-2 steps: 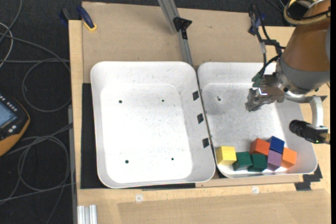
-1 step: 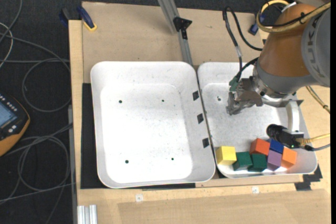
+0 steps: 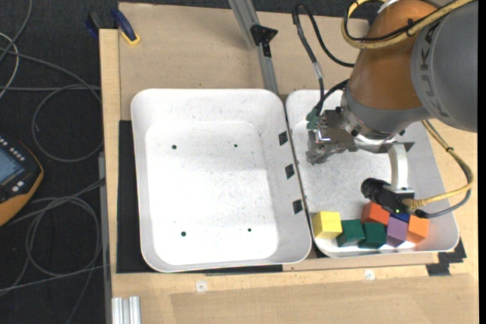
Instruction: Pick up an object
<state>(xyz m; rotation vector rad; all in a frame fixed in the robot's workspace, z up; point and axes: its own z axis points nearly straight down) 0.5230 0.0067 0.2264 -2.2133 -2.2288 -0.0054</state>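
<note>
Two white bins are seen side by side on the surface (image 3: pixel 197 34). The right bin (image 3: pixel 444 235) is taken here as the landmark. The arm (image 3: pixel 402 57) is reached in from the right and is hung over the far half of that bin, its orange band above the wrist. The gripper (image 3: pixel 323 148) is seen low over the bin's floor, close to its left wall, with nothing seen between the jaws; whether they are wide or narrow cannot be told, since they are blurred and partly hidden by the wrist.

The blocks are gathered along the near wall of the right bin, well apart from the gripper. A yellow block (image 3: pixel 329 223) lies nearest the bin's left wall. Just to its right a green block (image 3: pixel 351 232) and a second green block (image 3: pixel 373 234) are set touching. Behind them an orange block (image 3: pixel 375 212) is seen, then a purple block (image 3: pixel 398 230) and another orange block (image 3: pixel 418 228) toward the bin's near right corner.

The left bin (image 3: pixel 152 163) lies against the right bin's left wall.
</note>
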